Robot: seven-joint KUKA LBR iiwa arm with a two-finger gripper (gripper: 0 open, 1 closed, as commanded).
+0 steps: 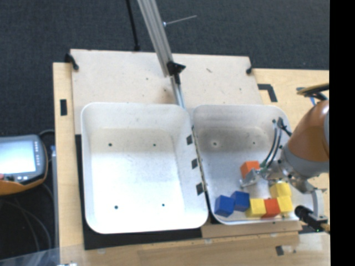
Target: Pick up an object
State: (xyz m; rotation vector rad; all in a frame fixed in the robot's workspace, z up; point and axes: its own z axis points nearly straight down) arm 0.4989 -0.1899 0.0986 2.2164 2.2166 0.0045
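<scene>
Several small blocks lie in the right bin (233,121), most of them along its near wall. Two blue blocks (224,205) (241,199) sit side by side, then a yellow block (257,206), a red block (271,206) and two more yellow blocks (282,189) (286,203). An orange block (249,167) lies apart, nearer the bin's middle. My gripper (254,176) hangs low over the bin's right half, just in front of and touching or nearly touching the orange block. The arm's orange band (310,140) rises behind it at the right.
The left bin (138,165) adjoins the right one along a shared divider (197,165). A slanted metal pole (158,32) rises from behind the bins. A small screen device (22,159) sits off the bench at the left.
</scene>
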